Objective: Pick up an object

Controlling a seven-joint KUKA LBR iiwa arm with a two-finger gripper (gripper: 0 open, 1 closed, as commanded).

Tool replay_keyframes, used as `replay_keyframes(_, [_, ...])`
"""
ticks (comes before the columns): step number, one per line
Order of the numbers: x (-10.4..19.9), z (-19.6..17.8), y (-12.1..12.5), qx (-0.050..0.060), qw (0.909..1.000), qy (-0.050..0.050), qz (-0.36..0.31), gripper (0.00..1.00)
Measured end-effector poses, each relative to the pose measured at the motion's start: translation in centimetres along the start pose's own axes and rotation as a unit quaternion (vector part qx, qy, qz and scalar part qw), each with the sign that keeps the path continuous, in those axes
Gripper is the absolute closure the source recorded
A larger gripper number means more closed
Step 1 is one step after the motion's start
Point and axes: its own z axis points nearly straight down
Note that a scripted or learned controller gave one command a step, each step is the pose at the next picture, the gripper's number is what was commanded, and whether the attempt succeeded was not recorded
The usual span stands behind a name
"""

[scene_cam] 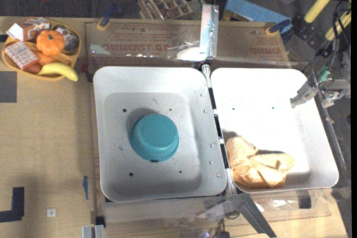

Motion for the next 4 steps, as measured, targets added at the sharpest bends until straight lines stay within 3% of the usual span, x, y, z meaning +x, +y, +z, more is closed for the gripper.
replay_keyframes(1, [4.0, 5.3, -4.4, 0.000, 0.9988, 0.000, 0.050, 0.00])
replay_keyframes(2, [4.3, 14.2, -6.8, 0.000, 0.9998, 0.000, 0.018, 0.00])
replay_keyframes(3, [8.3, 17.0, -6.4, -0.006, 0.9993, -0.002, -0.037, 0.00])
replay_keyframes(4, [8.2, 15.9, -6.3, -0.009, 0.9993, -0.001, -0.035, 1.00])
